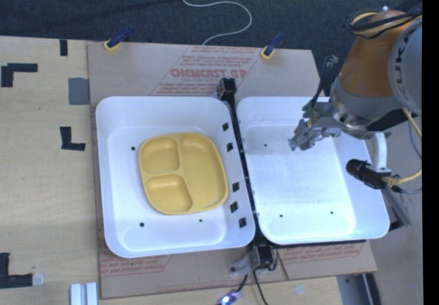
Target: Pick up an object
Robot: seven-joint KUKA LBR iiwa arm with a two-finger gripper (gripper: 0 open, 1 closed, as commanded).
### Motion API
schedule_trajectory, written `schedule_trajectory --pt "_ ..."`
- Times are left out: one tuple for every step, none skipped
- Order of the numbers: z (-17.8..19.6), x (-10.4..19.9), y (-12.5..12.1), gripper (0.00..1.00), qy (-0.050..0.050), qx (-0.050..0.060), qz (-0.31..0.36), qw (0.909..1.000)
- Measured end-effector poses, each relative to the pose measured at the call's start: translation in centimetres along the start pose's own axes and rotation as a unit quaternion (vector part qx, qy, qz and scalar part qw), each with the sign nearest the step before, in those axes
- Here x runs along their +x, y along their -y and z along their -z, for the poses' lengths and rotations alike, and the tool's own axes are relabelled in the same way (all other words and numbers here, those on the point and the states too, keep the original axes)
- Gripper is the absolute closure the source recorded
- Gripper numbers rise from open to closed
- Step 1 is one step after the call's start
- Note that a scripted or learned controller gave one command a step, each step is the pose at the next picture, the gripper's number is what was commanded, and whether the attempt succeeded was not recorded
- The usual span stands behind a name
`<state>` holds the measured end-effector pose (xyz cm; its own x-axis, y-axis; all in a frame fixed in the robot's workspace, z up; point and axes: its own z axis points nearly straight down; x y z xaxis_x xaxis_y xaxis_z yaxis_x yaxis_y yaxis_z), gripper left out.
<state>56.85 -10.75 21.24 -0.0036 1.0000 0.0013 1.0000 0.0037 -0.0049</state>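
Thing to pick: a yellow plate (183, 173) with three compartments, the only loose thing on view.
Where it lies: flat in the left bin (113, 115), roughly at that bin's middle, a little toward its left wall and clear of all four walls.
Tool: the gripper (302, 139) hangs over the right bin (363, 225), near that bin's far edge and about midway between its side walls.
Key relation: the plate lies to the gripper's left and somewhat nearer the bench's front edge, well apart from it, with the divider (239, 160) between the two bins lying across the path.
Plate's axis: nearly square with rounded corners, so no strong long axis; it sits turned slightly, its two small compartments toward the far side and the single wide one toward the front.
Arm pose: the arm (374, 67) reaches in from the right, its orange band above the wrist, the wrist bent down and leftward so the gripper points at the bin floor.
Gripper state: I cannot tell; the tip is small and dark against the white floor. Nothing shows held in it.
Judgement: the coming move calls for a crossing leftward over the divider, then a descent onto a raised rim of the plate, since a flat plate offers little else to pinch.
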Motion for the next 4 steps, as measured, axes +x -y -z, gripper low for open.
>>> schedule_trajectory --pt "-0.4 4.8 2.9 1.0 0.0 0.0 0.001 1.0" --pt "1.4 6.5 5.2 1.0 0.0 -0.001 0.0 1.0" --pt "1.9 6.8 4.0 1.0 0.0 -0.002 -0.001 1.0" --pt "0.1 6.7 4.4 1.0 0.001 0.0 -0.001 1.0"
